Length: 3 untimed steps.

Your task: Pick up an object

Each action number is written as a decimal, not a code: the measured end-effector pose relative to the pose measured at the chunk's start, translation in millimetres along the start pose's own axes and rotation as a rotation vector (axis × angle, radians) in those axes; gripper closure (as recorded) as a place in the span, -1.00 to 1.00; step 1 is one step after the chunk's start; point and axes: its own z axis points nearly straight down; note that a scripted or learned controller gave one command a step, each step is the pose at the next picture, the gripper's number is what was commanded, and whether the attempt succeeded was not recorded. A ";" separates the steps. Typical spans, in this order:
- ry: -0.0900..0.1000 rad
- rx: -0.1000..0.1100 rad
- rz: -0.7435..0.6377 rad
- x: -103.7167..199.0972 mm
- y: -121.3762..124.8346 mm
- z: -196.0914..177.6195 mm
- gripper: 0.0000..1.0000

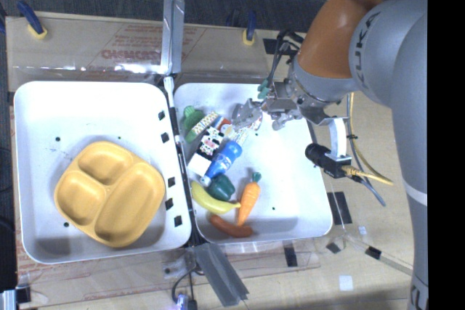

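Note:
My gripper hangs over the upper middle of the right bin, just right of a heap of small objects. The heap lies along the bin's left side. It holds a blue bottle with a white cap, a black and white box, a green toy, a dark green pepper, a yellow banana, an orange carrot and a red sausage. The gripper's tip sits close above the top of the heap, near the box and the bottle.
The left bin holds a yellow divided tray. A metal divider stands between the bins. The right half of the right bin is bare white floor. The arm's orange band looms over the bin's upper right corner.

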 end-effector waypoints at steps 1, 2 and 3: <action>-0.002 -0.023 -0.014 -21.1 27.1 113.8 -1.00; -0.003 -0.022 -0.019 -21.4 27.1 103.5 1.00; -0.003 -0.022 -0.019 -21.4 27.2 103.4 -1.00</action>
